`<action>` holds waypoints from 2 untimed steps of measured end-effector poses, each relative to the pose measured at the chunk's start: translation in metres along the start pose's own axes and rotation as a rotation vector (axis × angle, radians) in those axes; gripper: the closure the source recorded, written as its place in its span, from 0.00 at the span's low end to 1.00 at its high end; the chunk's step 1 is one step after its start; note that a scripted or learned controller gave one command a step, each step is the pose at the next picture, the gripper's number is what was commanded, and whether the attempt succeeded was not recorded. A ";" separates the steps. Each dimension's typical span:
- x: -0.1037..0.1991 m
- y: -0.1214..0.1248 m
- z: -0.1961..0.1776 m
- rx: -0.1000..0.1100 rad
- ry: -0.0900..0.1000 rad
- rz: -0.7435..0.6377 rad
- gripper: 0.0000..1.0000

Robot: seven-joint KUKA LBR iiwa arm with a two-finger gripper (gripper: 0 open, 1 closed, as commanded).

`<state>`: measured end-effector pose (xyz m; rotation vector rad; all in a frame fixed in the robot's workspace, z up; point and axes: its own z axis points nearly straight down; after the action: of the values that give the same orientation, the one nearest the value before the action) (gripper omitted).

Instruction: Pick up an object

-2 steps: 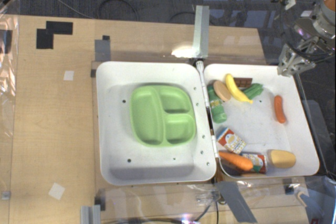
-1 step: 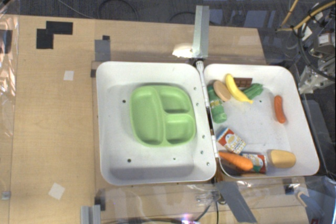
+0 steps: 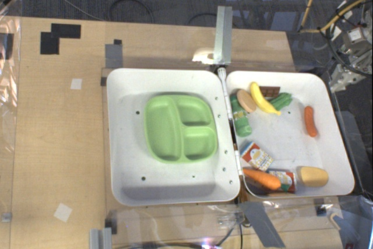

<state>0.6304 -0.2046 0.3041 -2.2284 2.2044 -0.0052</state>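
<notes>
White right bin [image 3: 326, 125] holds yellow plastic banana [image 3: 262, 98] far-left, orange carrot [image 3: 262, 178] near-left, red sausage [image 3: 310, 121] right; green divided plate [image 3: 178, 128] in left bin; gripper [image 3: 349, 76] beyond far-right corner, jaw state cannot tell; nothing picked yet, whole grasp remains

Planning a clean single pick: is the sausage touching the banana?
Apart. The camera view shows bare white bin floor between the sausage and the banana.

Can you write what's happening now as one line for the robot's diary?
phase: before pick | arm: right edge, outside bins | right bin: toy food untouched | left bin: green plate
</notes>
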 end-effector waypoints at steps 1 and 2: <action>-0.012 -0.029 0.066 -0.003 -0.002 -0.371 1.00; -0.054 -0.041 0.016 0.005 0.001 -0.277 1.00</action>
<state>0.6713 -0.1498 0.2887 -2.5095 1.8735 -0.0133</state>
